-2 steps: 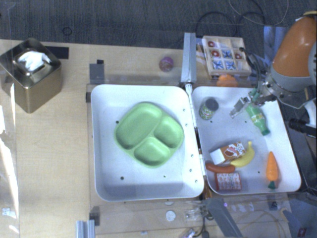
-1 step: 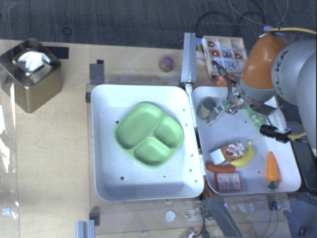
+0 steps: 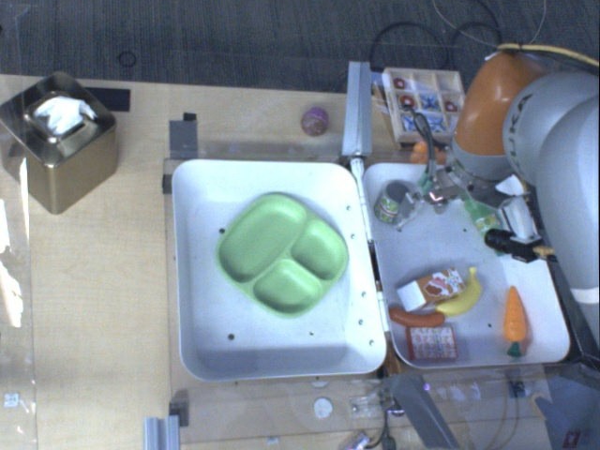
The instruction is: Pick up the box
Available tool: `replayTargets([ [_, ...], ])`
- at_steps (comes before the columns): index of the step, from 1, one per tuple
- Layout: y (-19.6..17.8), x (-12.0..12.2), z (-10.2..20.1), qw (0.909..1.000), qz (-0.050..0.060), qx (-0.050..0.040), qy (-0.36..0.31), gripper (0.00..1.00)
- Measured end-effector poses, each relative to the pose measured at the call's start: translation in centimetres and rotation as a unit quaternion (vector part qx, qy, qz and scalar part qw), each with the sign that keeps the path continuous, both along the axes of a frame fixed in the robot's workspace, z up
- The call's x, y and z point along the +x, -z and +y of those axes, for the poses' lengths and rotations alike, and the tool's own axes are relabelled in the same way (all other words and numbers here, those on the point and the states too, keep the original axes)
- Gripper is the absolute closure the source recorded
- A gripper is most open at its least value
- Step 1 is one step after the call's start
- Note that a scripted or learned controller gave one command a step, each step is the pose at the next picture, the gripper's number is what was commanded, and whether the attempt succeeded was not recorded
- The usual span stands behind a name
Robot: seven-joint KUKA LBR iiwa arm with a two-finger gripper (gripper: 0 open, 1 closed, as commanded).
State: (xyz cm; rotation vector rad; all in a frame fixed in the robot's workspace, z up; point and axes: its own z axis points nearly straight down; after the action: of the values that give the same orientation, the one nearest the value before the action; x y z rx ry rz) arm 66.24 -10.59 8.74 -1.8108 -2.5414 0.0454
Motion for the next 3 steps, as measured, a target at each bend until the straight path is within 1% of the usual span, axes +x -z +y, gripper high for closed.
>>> replayTargets([
  [1, 0.01, -0.12, 0.07, 0.9994, 0.002, -0.0019, 0.035, 0.0],
  [2, 0.01, -0.13, 0.02, 0.999, 0.003, -0.0016, 0.045, 0.0],
  [3, 0.02, -0.27, 0.06, 0.9968, 0.006, -0.0031, 0.079, 0.0],
])
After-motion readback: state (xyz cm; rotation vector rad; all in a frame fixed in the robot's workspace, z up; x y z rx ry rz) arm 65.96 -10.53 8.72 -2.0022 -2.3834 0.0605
